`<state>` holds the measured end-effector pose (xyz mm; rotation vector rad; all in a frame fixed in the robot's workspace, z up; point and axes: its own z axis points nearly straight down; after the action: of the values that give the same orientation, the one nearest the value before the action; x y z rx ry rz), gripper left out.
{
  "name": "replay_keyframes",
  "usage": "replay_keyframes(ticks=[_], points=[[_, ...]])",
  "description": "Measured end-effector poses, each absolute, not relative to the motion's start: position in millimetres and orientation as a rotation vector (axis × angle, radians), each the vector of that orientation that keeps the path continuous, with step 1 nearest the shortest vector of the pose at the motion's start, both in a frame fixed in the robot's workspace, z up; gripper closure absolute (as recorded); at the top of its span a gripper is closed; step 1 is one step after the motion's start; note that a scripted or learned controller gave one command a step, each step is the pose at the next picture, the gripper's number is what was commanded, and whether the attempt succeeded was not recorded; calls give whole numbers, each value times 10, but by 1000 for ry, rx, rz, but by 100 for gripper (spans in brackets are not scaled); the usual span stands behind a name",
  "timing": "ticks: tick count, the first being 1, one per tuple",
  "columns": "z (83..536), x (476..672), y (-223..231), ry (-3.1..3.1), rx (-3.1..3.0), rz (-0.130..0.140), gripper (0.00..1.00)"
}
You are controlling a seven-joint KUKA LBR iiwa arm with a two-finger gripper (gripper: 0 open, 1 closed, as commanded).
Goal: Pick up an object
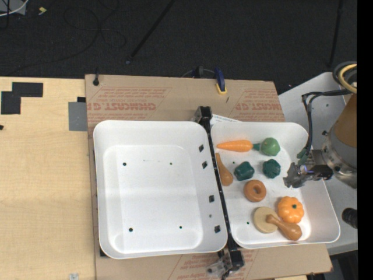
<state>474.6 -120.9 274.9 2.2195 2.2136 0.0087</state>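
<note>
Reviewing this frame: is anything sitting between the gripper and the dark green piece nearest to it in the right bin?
Nothing visible does. The gripper is over the right bin, and bare white floor separates it from the dark green piece just to its left. The orange pumpkin lies nearer the camera, off that line.

The arm reaches in from the right, its grey wrist low and angled leftward. The gripper [293,178] hangs at the arm's tip, dark and compact, pointing down and to the left.
</note>
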Motion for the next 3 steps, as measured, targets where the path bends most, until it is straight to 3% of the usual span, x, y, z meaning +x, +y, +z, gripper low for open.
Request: replay_keyframes(ticks=[1, 2, 3], points=[[830, 4754, -824, 2223, 2222, -1, 100], [887, 4764, -1352, 2221, 2222, 1, 100], [886, 4762, -1350, 2217, 2225, 2, 0]])
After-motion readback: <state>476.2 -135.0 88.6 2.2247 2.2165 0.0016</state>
